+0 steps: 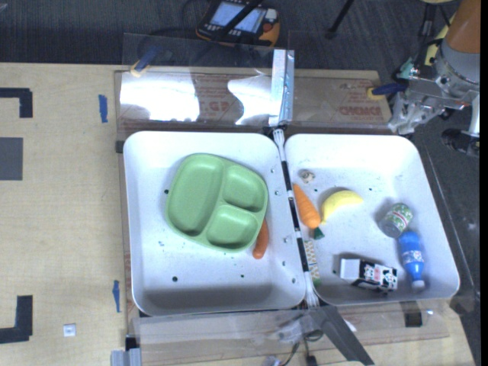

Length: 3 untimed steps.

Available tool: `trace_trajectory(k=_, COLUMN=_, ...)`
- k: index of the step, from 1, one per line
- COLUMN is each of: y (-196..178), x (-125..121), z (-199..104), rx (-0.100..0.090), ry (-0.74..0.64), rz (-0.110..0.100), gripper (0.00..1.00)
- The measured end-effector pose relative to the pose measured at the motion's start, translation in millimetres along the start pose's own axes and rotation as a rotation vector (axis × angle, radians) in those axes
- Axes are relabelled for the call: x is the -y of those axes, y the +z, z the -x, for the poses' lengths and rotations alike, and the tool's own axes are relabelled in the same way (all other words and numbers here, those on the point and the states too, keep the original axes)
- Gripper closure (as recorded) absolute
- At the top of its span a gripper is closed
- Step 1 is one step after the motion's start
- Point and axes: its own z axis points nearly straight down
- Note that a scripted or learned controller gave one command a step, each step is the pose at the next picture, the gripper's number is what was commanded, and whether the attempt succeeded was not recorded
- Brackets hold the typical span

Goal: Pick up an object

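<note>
Camera view, gripper [406, 119] above right bin's far corner, banana [341, 202] well apart

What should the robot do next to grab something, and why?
Probably swing the claw down-left over the right bin, toward the yellow banana. The claw hangs outside the bin's far right corner, holding nothing, and the banana lies with open floor on its far side, though an orange carrot sits against its left end.

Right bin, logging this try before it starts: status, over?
Claw outside right bin, above its far corner, holding nothing. Lemon, carrot, blue bottle lying untouched. Nothing in the way.
</note>
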Motion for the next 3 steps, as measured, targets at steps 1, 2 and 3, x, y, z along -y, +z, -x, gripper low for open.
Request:
trace_trajectory(k=1, y=117.9, x=-6.5, z=33.5, rx=0.000, ry=0.085, rz=-0.003, gripper=1.00)
trace_trajectory(k=2, y=106.6, x=-7.7, z=31.2, rx=0.001, ry=0.080, rz=-0.001, gripper=1.00)
trace_trajectory(k=3, y=67.3, x=-9.0, z=42.1, rx=0.000, ry=0.383, rz=0.001, gripper=1.00)
